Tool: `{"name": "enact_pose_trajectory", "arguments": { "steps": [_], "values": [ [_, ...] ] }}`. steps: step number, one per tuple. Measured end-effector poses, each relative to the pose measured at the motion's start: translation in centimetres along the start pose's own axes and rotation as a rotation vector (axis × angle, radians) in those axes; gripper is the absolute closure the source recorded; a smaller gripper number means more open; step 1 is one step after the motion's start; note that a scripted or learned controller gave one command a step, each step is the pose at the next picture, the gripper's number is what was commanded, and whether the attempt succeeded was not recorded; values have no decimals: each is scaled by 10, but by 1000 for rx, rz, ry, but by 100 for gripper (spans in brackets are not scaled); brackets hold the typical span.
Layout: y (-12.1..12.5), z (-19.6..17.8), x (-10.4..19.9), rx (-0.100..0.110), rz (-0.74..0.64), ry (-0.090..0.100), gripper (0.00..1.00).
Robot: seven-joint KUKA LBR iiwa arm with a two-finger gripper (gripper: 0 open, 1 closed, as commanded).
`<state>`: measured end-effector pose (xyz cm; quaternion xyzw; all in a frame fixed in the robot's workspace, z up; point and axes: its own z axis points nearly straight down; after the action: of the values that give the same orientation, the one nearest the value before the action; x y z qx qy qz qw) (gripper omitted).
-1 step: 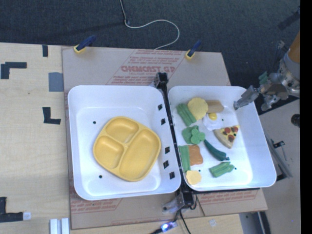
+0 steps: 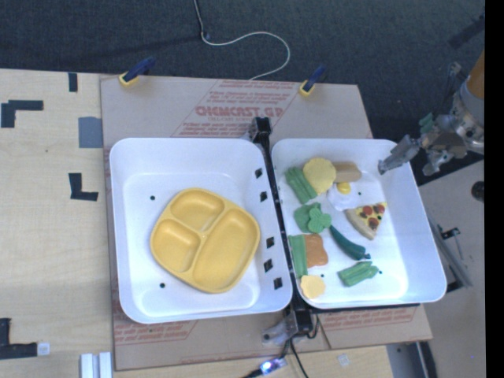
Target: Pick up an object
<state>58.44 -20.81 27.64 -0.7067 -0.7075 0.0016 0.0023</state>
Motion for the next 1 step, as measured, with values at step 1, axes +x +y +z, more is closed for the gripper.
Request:
{"name": "enact_pose_trajectory", "arguments": {
  "steps": [1],
  "values": [
    [4,65,0,3,-1,0,0]
  ]
}}
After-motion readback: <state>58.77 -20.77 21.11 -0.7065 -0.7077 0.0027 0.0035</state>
